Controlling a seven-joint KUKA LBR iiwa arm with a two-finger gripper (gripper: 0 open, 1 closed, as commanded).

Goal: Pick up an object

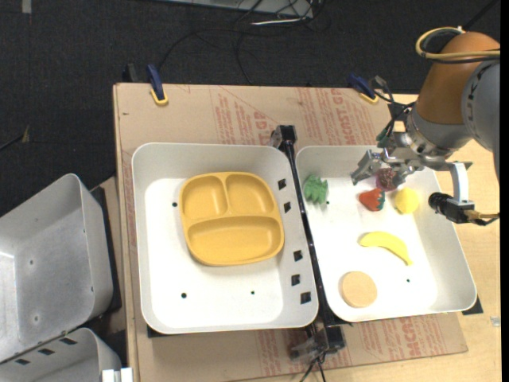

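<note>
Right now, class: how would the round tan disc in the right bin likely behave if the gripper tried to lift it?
The tan disc lies flat, so it probably won't roll. Its low edge likely gives fingers little to pinch. It looks rigid and light, though the view can't confirm that.

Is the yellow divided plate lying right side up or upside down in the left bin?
Right side up. The yellow divided plate shows its three hollow compartments and raised ridges facing upward in the left bin.
</note>
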